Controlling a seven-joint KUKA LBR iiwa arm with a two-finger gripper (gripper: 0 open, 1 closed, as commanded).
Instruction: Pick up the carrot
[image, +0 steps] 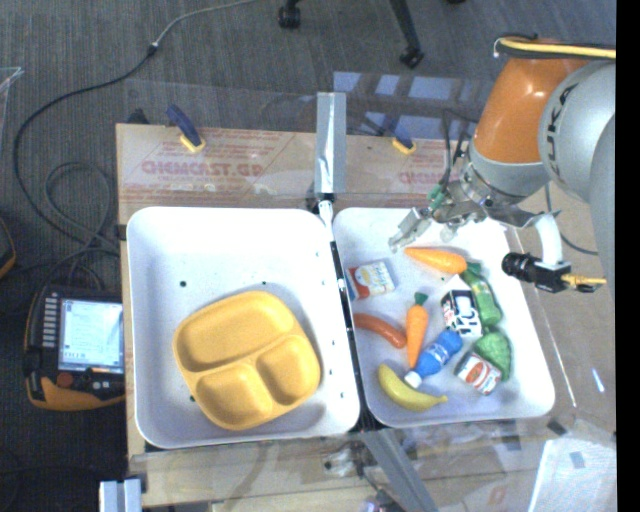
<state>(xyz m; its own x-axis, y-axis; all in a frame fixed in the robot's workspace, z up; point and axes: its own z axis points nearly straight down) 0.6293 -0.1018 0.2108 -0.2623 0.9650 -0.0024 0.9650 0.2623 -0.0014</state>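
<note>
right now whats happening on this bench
A grey and orange robot arm reaches in from the right, its gripper hovering with fingers spread over the back of the right bin. It holds nothing. The carrot lies untouched among other toy foods, between a red sausage and a small bottle. The left bin holds a yellow divided tray.

Below me the worktop carries two white bins. The left bin holds a yellow divided tray. In the right bin I see a banana at the near edge, a red sausage beside the dividing wall, a small carton above it, a blue-capped bottle, a red and white can and a green packet. A handheld pendant lies on the floor to the left.
</note>
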